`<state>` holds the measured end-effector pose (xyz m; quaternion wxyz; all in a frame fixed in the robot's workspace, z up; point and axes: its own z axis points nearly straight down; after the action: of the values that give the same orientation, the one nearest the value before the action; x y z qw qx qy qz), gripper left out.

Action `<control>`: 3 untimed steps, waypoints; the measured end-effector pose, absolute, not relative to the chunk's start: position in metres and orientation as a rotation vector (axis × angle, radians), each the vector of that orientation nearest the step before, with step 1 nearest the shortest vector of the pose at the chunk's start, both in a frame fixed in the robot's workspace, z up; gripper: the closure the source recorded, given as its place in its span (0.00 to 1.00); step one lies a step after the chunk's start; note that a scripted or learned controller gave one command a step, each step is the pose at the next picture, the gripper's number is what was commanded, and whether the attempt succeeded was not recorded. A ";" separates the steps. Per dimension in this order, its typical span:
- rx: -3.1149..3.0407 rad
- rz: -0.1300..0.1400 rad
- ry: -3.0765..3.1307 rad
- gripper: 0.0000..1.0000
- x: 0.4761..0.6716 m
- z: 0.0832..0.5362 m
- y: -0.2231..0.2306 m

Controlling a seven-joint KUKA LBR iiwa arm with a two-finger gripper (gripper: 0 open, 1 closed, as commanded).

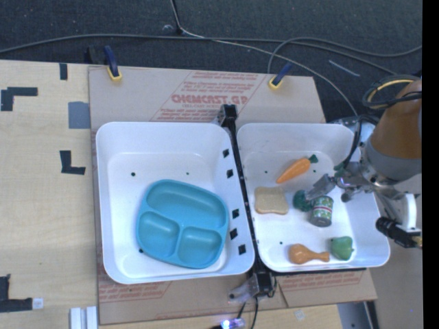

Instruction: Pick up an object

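In the right bin point(267, 137), my gripper point(334, 190) hovers near the right wall. It is open, with nothing visibly between its fingers. A small tin can point(320, 211) with a green label lies just below and left of the fingertips. A dark green object point(302, 200) touches the can's left side. An orange carrot point(295, 170) lies up and left of the gripper. A slice of bread point(271, 201) rests near the divider. An orange drumstick point(306, 254) and a green pepper point(341, 247) lie along the front wall.
The left bin point(110, 184) holds a blue divided plate point(182, 223). A black divider point(236, 184) separates the bins. The arm's orange band point(400, 130) rises over the right bin's right rim. Cables run across the dark floor behind the bench.
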<state>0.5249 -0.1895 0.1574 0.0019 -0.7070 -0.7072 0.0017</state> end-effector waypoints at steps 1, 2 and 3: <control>-2.218 0.006 -2.219 0.00 0.518 0.112 -0.187; -2.217 0.002 -2.221 1.00 0.519 0.124 -0.186; -2.220 -0.001 -2.223 1.00 0.522 0.165 -0.185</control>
<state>0.5225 -0.1848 0.1653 -0.0002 -0.7066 -0.7077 -0.0004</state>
